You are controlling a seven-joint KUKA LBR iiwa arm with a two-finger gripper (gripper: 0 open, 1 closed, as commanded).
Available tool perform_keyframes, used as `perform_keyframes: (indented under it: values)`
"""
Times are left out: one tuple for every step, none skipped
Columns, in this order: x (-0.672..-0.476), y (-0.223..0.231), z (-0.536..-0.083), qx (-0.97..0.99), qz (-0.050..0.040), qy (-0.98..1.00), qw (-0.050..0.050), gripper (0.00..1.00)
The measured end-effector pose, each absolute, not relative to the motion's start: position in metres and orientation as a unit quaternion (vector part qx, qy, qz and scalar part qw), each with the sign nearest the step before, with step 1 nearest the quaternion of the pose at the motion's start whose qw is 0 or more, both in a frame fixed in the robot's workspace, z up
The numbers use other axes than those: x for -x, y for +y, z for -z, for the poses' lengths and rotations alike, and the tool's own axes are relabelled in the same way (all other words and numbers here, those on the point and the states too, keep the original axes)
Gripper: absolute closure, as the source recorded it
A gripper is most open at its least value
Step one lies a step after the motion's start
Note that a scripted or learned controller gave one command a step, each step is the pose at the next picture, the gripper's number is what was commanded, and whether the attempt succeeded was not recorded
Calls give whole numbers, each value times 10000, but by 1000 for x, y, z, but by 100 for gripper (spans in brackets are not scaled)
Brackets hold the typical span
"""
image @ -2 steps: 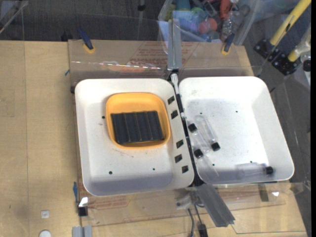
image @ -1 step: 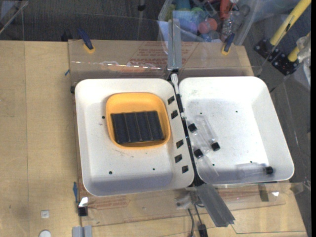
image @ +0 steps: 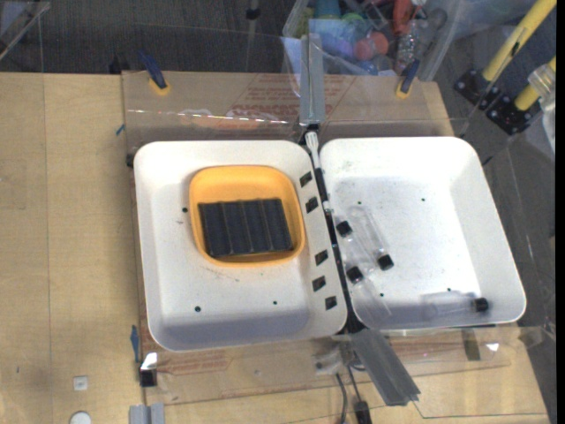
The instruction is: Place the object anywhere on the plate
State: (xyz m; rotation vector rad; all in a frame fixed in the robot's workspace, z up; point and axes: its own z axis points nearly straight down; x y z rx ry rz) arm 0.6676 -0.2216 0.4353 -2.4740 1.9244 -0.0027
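Note:
An orange-yellow plate [image: 243, 180] with a raised rim lies in the upper middle of the left white bin [image: 163, 263]. A dark grey, ribbed rectangular object [image: 245, 228] rests flat inside the plate, covering most of its floor, with its long side running left to right.
The right white bin [image: 433, 175] holds several small clear pieces with black ends, such as one near the divider [image: 342, 228] and one at the front right corner [image: 477, 305]. Black tabs line the divider [image: 318, 232]. A clear box of colourful items [image: 371, 16] stands behind the bins.

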Motion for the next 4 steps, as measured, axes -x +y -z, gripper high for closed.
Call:
perform_keyframes:
  values:
    - [-668,-212,-435,8525,-4,5227,28,100]
    - [-667,-213,-435,8720,-4,4896,29,100]
    - [-668,-213,-434,9419,14,3358,25,100]
    - [-668,-216,-434,9749,10,2226,27,100]
